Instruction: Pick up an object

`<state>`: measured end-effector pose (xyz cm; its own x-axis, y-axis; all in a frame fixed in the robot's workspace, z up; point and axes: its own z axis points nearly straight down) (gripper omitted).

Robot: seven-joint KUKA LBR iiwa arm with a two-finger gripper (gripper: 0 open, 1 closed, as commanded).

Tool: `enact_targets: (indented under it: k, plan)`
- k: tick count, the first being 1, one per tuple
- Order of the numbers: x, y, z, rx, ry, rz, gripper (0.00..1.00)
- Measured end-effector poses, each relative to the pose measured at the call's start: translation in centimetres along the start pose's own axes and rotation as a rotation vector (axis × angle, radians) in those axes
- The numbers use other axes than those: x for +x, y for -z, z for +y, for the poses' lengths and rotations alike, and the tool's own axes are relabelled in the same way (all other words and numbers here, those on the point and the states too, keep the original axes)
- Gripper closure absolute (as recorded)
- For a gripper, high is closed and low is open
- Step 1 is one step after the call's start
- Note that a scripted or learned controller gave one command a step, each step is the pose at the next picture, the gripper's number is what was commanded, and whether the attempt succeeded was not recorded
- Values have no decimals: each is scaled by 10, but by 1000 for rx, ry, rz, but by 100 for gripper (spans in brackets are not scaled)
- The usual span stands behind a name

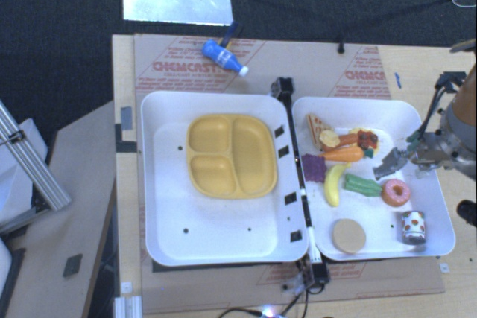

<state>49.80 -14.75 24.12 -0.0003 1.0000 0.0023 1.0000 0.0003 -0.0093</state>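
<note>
yellow tray (231, 156), pink donut (396, 193), blue bottle (222, 56), white bins (216, 246).

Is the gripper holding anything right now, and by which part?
Nothing visible: the gripper hangs over the right white bin, above the pink frosted donut, with nothing between its fingers.

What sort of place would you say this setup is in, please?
Probably a robotics lab bench for grasping trials: a robot arm reaches over two white bins, one with toy food such as a banana, the other with a yellow tray.
</note>
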Motion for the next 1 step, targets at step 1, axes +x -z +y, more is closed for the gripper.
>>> enact_targets:
  k: [1]
  plan:
    - [0,5,2,-11,3,-2,0]
